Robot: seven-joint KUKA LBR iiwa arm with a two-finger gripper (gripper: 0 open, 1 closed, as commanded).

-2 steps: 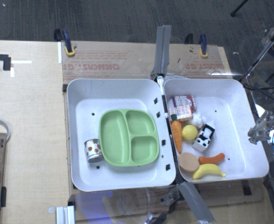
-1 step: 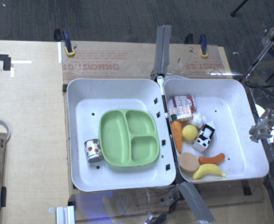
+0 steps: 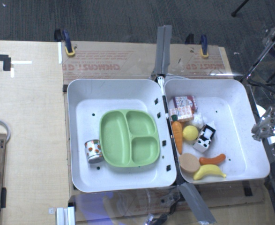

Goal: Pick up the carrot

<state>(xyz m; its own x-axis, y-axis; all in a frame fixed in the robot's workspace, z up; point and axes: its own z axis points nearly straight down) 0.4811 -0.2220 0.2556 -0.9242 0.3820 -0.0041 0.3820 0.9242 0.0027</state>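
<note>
The carrot (image 3: 177,137) is orange with a small green top. It lies lengthwise in the right bin (image 3: 235,102), against that bin's left wall, green end pointing to the back. A yellow ball (image 3: 190,133) touches its right side, and a tan round disc (image 3: 189,163) sits just in front of its tip. Behind its green end lies a pink box (image 3: 182,108).
Also in the right bin are a black-and-white cow-patterned block (image 3: 204,138), an orange sausage-shaped piece (image 3: 212,160) and a banana (image 3: 209,173). The left bin (image 3: 81,102) holds a green divided plate (image 3: 129,138) and a small spotted can (image 3: 93,152). A grey metal fitting (image 3: 263,125) sits by the right rim.
</note>
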